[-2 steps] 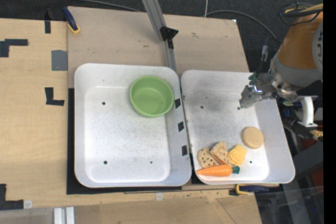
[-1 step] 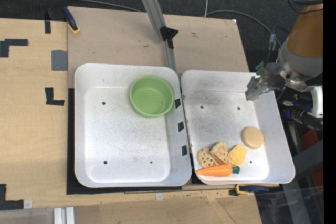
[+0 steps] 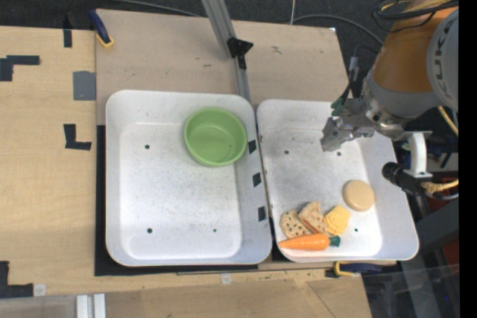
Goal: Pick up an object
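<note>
Tan and rounded, the bun-like piece (image 3: pixel 358 196) is sitting in the right bin (image 3: pixel 298 126) toward its near right side, apart from the other items, so it is looking like the easiest pick. Judging by shape it is probably a light plastic or foam toy, stiff enough to hold, smooth domed top likely slippery, so pinching across its widest middle from above seems best. Just beside it to the left the yellow corn-like piece (image 3: pixel 337 220) is lying against two cracker pieces (image 3: pixel 302 220), and the orange carrot (image 3: pixel 305 242) is lying along the bin's near edge, touching or nearly touching the crackers; that cluster is crowding itself, so a grasp there is risking a nudge of neighbours. The carrot is thin and long, likely light, best taken across its narrow width. The tool (image 3: pixel 333 138) is hanging over the upper middle of the right bin, above bare bin floor, well apart from the bun and the cluster, nothing between its tips; whether they are apart or together, cannot tell from this slanted view. The grey arm with its orange band (image 3: pixel 406 48) is reaching in from the right. In the left bin (image 3: pixel 141 197) a green bowl (image 3: pixel 215 135) is sitting upright near the far right corner. Both bins are resting side by side on the worktop (image 3: pixel 45 160).
</note>
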`<state>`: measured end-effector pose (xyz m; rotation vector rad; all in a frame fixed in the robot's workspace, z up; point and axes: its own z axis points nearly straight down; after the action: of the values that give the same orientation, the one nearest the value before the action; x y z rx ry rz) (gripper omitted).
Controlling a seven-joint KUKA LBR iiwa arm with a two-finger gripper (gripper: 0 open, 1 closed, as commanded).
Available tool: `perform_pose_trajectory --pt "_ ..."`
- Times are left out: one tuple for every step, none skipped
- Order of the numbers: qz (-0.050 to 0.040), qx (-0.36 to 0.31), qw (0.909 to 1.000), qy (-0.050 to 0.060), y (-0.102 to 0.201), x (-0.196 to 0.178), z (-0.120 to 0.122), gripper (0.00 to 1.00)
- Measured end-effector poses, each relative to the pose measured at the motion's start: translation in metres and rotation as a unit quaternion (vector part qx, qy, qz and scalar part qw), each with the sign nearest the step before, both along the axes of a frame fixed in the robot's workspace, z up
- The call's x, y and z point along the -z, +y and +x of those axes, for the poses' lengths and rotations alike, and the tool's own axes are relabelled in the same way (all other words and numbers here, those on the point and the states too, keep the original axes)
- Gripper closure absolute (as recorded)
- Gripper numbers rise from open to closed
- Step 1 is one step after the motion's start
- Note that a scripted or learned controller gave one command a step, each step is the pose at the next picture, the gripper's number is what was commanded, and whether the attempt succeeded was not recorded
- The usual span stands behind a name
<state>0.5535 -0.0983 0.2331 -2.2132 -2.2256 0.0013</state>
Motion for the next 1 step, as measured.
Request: perform_pose_trajectory --pt "0.0004 -0.001 1.0000 -0.001 0.0527 -0.0088 -0.0089 1.00"
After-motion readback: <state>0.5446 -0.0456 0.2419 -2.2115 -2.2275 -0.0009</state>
